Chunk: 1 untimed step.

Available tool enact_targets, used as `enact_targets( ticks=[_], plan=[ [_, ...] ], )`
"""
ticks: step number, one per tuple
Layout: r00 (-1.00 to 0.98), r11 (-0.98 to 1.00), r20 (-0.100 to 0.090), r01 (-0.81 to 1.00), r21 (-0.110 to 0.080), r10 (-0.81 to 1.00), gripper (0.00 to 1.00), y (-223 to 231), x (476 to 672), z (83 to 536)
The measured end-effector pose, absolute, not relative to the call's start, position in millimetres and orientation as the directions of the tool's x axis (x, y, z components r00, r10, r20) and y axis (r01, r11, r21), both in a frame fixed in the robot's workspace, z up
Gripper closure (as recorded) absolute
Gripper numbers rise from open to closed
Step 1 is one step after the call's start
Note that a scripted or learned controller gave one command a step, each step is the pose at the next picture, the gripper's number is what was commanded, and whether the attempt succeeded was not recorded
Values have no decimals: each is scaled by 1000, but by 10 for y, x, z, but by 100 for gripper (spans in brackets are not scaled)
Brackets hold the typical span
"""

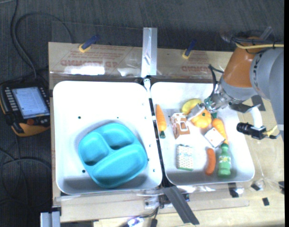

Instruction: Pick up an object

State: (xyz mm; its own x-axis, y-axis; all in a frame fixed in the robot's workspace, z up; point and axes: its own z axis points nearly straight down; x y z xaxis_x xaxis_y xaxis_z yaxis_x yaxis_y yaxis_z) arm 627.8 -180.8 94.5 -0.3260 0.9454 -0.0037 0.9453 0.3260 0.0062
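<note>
My gripper [208,106] is down in the right bin [239,174], near its back right. It sits just above an orange fruit [201,119] and beside a yellow banana [191,105]. The tip touches or nearly touches the fruit, and I cannot tell which. Nothing is visibly lifted. Other toys lie around it: a carrot [159,119] along the left wall, an orange-and-white box [181,125], a white block [213,137], an orange piece [219,127], a red sausage [210,161], a green bottle [224,160] and a green-patterned packet [184,157].
The left bin [69,108] holds a blue divided plate [112,153]. The arm with its orange band [239,70] comes in over the right bin's back right corner. A teach pendant [24,105] lies on the floor to the left.
</note>
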Motion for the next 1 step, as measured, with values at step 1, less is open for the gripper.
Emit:
enact_targets(
  ticks=[1],
  plan=[
    [-395,395,3,919,-3,919,100,-1577,6423,1985]
  ],
)
